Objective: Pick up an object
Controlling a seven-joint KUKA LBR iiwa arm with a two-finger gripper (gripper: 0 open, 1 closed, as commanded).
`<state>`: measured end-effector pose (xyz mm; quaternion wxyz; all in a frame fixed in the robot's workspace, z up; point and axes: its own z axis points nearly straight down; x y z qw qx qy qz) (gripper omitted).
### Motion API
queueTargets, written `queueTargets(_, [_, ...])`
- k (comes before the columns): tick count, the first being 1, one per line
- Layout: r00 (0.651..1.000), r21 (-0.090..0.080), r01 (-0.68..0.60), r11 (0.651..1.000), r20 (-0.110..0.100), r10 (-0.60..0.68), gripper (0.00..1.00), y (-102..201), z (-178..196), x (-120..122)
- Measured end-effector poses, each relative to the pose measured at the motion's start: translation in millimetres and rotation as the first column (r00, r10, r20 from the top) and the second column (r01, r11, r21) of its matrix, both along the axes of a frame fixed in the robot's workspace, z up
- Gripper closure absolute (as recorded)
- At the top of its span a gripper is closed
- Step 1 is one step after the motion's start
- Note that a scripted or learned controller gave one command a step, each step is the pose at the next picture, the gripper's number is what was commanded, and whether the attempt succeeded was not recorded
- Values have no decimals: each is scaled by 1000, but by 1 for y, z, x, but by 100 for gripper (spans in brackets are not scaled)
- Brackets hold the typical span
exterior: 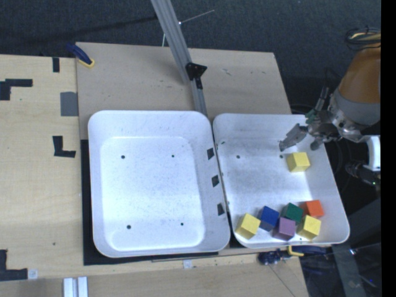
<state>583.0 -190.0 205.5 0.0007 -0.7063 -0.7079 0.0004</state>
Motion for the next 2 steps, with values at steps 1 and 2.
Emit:
queueTargets(1, [1000, 0, 0, 1000, 0, 0, 0, 0, 0, 0])
queueTargets(2, [1000, 0, 0, 1000, -4, 0, 0, 7, -46, -3])
